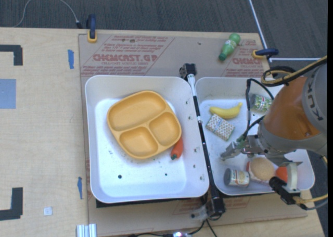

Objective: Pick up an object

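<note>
With the gripper (pixel 231 151) spread wide and empty above the right bin (pixel 307 178), no object is lifted yet.

Two white bins (pixel 99 142) (pixel 208 126); one yellow plate (pixel 143 124); one banana (pixel 226 110); one carrot (pixel 177 149).

The grey arm (pixel 307 105) with its orange band reaches in from the right, its claw (pixel 231 151) pointing left and low, seemingly holding nothing.
</note>
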Available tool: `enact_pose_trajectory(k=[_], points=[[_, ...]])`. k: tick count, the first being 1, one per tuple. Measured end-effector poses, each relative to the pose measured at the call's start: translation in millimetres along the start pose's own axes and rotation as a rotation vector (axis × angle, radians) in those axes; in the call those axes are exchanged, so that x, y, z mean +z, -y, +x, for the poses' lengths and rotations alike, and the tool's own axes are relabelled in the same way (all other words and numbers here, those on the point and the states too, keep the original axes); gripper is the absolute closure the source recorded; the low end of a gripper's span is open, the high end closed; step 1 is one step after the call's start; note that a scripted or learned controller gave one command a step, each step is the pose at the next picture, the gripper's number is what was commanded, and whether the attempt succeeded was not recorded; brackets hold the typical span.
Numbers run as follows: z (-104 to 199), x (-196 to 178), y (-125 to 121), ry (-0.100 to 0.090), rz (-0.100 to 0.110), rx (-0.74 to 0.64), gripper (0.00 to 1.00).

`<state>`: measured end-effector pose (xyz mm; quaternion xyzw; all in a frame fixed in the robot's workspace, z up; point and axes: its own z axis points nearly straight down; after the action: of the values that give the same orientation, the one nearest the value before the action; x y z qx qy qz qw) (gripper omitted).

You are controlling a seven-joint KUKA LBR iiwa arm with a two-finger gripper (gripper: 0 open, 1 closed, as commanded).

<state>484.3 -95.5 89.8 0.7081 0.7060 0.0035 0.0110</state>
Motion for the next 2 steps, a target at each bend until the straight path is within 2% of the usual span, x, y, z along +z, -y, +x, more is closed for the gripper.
enact_pose_trajectory(k=[2], points=[[0.1, 0.0, 0.0, 0.0, 0.0, 0.0, 0.0]])
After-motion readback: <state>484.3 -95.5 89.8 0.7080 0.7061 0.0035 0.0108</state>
